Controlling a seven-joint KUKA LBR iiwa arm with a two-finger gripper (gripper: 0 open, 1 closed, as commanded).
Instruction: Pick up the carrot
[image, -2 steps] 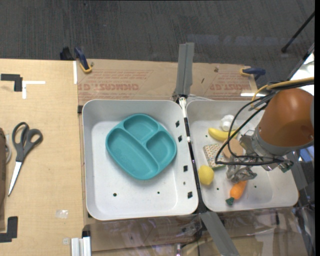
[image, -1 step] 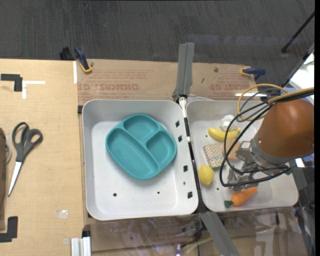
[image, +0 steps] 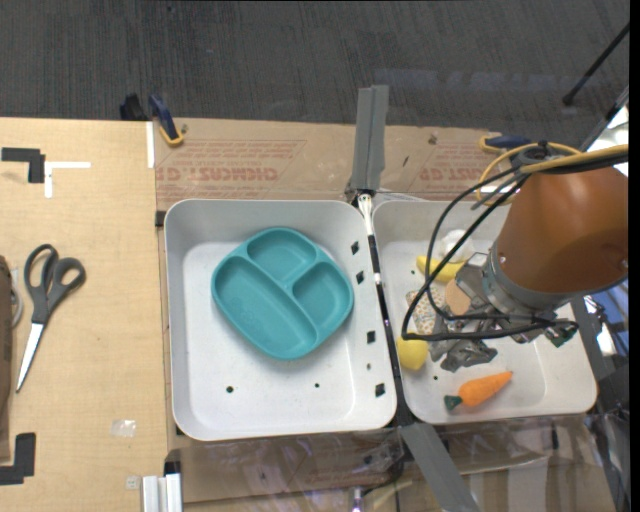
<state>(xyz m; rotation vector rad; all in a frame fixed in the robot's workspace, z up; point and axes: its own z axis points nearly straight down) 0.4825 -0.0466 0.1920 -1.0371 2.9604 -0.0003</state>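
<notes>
Nearest edge first: carrot (image: 481, 389) lies flat in the right bin (image: 570, 395), close to the front wall, green stub end pointing left, orange body angled slightly up toward the right. Nothing is touching it that I can see.

Just behind it sits the gripper (image: 466, 352), dark metal parts low over the bin floor, a bit left of the carrot's middle. Can't tell from here how far its jaws are spread; too much cable and shadow. Nothing visibly held, so I'm treating the carrot as not grasped.

My read on handling: looks like a toy carrot, so probably light and stiff, with a smooth tapered skin that could squirt out of a pinch. I'd close across the thick mid-body, fingers square to its long axis, not on the narrow tip or the green stub.

Left of the gripper there's a yellow lemon-like piece (image: 411, 353), another yellow item (image: 440, 267) further back, and some blurred clutter between.

Left bin (image: 190, 385) holds a teal divided plate (image: 283, 291). Far left on the bench, scissors (image: 44, 290).
</notes>
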